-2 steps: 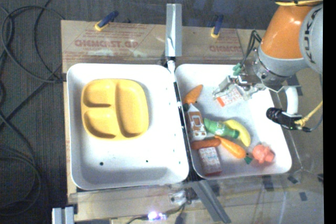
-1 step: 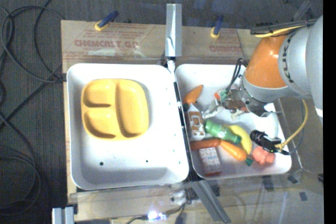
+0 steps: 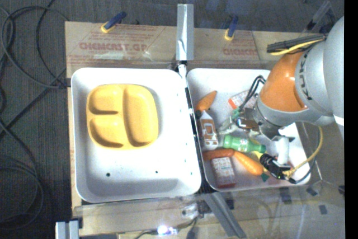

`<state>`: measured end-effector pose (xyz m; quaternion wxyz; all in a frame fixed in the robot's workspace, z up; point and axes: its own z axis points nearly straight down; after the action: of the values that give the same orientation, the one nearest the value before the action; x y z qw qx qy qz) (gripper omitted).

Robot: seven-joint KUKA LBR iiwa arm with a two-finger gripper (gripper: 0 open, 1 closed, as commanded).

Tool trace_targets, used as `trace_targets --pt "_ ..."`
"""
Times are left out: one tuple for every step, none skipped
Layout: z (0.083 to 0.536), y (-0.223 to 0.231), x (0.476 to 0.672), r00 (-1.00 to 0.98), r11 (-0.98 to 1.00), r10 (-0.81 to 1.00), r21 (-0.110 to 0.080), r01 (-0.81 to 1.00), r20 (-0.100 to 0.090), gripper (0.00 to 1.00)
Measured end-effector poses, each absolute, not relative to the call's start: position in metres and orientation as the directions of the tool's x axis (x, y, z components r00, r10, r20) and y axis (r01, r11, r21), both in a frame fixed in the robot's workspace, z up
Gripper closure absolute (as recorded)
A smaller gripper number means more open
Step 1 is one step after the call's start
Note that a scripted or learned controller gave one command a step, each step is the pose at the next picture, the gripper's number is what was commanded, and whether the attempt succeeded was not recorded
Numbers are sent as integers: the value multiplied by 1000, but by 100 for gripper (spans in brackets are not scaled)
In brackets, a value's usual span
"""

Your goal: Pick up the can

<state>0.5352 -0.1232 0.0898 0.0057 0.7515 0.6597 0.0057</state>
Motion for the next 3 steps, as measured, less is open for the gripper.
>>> trace_targets --pt "90 -112 543 57 -57 998 13 998 -11 0" --pt "89 -165 600 109 -109 994 12 994 -2 0" --pt "90 -178 539 172 -172 985 12 985 -3 0"
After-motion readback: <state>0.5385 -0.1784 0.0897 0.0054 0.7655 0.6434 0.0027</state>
